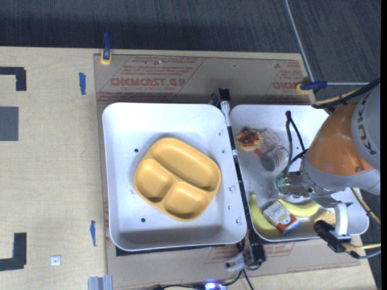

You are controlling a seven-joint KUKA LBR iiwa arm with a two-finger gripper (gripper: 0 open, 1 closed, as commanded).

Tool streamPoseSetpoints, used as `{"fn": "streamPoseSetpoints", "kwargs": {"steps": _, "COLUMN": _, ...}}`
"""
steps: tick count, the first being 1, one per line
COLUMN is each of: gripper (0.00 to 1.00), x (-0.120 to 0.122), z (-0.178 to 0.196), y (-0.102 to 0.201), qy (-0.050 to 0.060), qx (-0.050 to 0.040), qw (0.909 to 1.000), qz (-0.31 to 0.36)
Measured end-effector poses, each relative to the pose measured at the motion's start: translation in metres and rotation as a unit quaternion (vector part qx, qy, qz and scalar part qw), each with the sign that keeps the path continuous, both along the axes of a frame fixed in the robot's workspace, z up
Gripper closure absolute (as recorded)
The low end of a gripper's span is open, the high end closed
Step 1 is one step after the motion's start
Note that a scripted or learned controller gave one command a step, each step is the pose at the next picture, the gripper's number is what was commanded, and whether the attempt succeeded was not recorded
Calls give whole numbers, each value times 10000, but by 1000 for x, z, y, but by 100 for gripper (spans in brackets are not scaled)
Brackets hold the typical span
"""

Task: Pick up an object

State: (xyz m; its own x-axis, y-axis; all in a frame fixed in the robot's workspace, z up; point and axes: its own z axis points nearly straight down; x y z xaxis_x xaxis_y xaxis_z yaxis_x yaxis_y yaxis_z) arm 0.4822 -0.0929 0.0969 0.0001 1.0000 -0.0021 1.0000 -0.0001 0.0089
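The two bins were white. A yellow tray lay in the left bin. In the right bin, near its front edge, a banana was yellow, and a small carton on it was white with red and orange. A packet near the back edge was red and yellow. The arm was grey with an orange band. The bench was pale wood with blue tape bits.

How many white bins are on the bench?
2. The left bin holds a yellow divided tray; the right bin sits beside it, under the arm, holding a banana and small items.
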Motion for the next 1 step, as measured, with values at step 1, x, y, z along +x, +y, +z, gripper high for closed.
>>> {"fn": "streamPoseSetpoints", "kwargs": {"steps": 1, "gripper": 0, "x": 0, "z": 0, "y": 0, "qy": 5, "qx": 1, "qw": 10000, "qz": 0}}
